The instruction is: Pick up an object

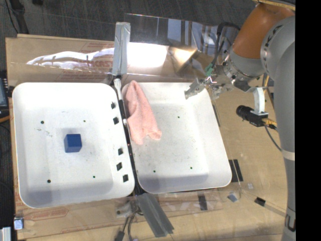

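As we look from the near edge of the bench point(251, 205) back, we first meet grey tape strips point(153, 215) & a few small dark bits on the brown surface, just below where the 2 bins meet. Next come the bins themselves, side by side & touching along a black-clipped seam. Left bin point(30, 185) holds a small blue cube point(73, 142), sitting flat on the floor, left of centre, well apart from every wall. Right bin point(210, 169) holds a pink cloth point(140, 112), crumpled, draped at the top-left corner w/ its upper part up against the seam wall & its tail trailing down onto the bin floor.

Farther back, the gripper point(193, 91) hangs over the right bin's far-right corner, near the rim, well apart from both cloth & cube. We see nothing in it; how wide it's open we can't tell, the tip is too small & blurred. Behind it the arm point(256, 34), grey w/ orange band, comes in from the right, cables alongside. At the very back, a clear plastic sheet point(75, 60) lies crinkled on cardboard, w/ bright glare beside it.
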Motion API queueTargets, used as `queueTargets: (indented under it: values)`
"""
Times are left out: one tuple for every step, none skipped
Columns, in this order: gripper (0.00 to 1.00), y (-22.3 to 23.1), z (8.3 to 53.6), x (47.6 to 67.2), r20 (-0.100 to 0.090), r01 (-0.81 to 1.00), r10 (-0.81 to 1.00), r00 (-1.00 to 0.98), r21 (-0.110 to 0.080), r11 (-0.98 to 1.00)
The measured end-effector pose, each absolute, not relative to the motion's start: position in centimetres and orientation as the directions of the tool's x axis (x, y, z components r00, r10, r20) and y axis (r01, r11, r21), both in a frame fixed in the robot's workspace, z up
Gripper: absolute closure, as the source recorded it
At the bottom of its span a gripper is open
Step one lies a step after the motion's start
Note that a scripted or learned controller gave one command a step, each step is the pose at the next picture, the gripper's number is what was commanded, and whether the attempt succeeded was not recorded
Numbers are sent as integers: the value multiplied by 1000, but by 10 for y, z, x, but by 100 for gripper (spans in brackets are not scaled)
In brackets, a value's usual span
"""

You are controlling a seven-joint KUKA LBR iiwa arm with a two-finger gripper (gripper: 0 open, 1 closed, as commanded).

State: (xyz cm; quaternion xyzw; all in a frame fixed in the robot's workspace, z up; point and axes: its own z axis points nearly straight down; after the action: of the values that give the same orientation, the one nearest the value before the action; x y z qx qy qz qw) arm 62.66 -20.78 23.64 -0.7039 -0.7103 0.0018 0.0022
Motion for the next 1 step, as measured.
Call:
queueTargets:
  values:
    - [0,-142,116,638,1,993,993,-115,-6,115]
